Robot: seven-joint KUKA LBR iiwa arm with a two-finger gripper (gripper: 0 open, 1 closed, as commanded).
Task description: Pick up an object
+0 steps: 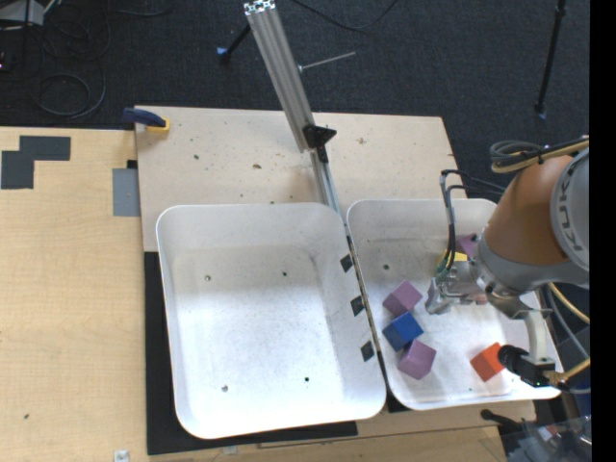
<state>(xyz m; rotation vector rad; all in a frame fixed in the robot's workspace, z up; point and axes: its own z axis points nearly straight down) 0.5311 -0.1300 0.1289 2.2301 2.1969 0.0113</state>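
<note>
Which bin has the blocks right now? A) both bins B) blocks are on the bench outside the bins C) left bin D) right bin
D: the two purple blocks, the blue block and the orange block all lie in the right bin, where the gripper is too; the left bin shows just its white floor.

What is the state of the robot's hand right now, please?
Hand: low in the right bin, beside the upper purple cube; open or shut cannot be told, and no object is seen held.
</note>
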